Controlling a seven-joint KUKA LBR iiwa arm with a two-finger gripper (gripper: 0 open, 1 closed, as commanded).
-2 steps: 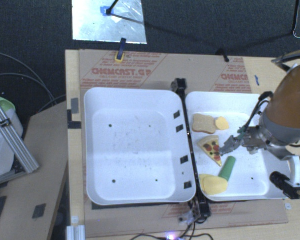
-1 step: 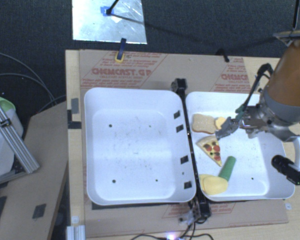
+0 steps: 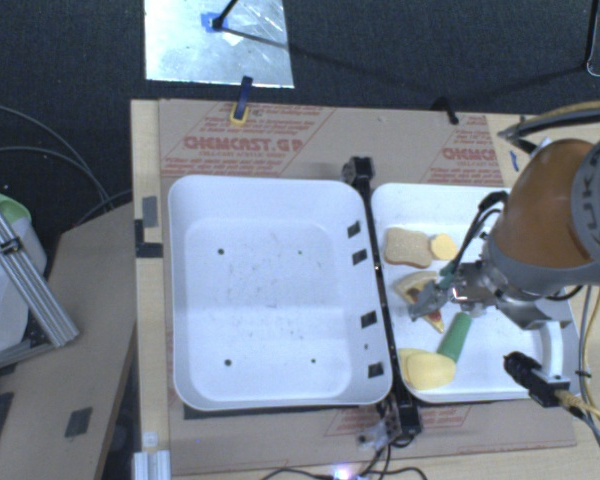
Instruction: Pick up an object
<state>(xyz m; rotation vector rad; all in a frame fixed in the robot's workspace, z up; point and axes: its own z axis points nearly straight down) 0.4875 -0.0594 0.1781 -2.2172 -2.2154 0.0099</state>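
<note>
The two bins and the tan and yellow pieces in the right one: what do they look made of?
Left bin and right bin: likely moulded plastic, smooth white, rounded corners. Tan piece: matte, bread-like, maybe foam or soft plastic. Yellow piece: smooth, slightly glossy, probably plastic toy food.

Two shallow white bins side by side on a brown board on the tabletop. Left bin bare white floor with faint scuffs and a few small dark dots. Right bin holds a tan bread-slice shape with a small yellow round piece touching its right edge; below them a pizza-slice-like piece, a green cylinder lying tilted, and a pale yellow lump near the front wall. Grey arm with orange band reaches in from the right; gripper low over the pizza-like piece, jaws too blurred to read. Shiny metal sheet on the dark floor beyond the board.
</note>
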